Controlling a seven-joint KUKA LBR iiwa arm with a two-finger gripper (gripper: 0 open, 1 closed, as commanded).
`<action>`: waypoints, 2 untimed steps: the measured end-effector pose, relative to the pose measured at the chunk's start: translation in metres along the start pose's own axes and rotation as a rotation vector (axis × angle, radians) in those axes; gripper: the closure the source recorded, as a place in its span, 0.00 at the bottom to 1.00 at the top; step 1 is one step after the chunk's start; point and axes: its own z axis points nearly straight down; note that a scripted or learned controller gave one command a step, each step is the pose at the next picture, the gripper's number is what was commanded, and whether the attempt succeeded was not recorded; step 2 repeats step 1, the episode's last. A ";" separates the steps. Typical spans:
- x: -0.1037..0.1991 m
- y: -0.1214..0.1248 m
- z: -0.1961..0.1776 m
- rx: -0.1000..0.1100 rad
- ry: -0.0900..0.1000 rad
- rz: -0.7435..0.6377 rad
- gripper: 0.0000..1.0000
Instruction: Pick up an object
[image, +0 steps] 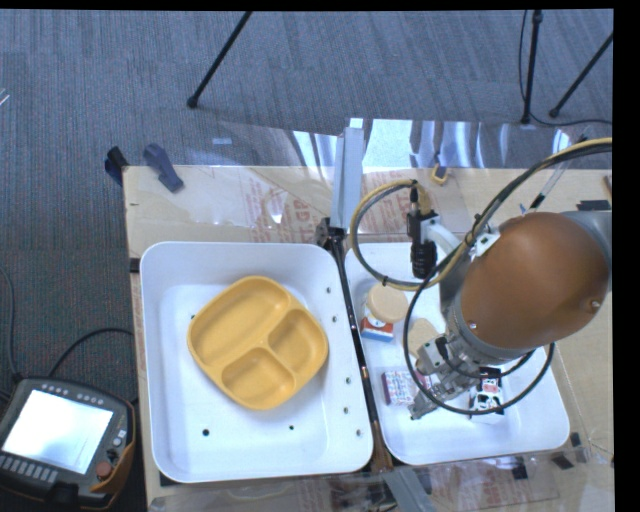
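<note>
- Camera view: two white bins sit side by side on the bench; the left bin (170, 290) holds a yellow divided plate (258, 342), lying flat near its middle.
- The arm (530, 285) comes in from the right and hangs over the right bin (545, 425), hiding much of it.
- The gripper (432, 385) is low in that bin, wrapped in black cables; whether its jaws are wide or narrow I cannot tell.
- A round tan item (386, 302) lies at the right bin's left side, over a small blue and red box (376, 328).
- A small patterned packet (397, 386) lies just beside the gripper, to its left.
- A tablet (60, 432) rests on the floor at lower left.
</note>
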 end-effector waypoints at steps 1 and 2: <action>-0.031 -0.008 0.000 0.000 -0.002 -0.339 1.00; -0.031 -0.008 0.000 0.000 -0.002 -0.339 1.00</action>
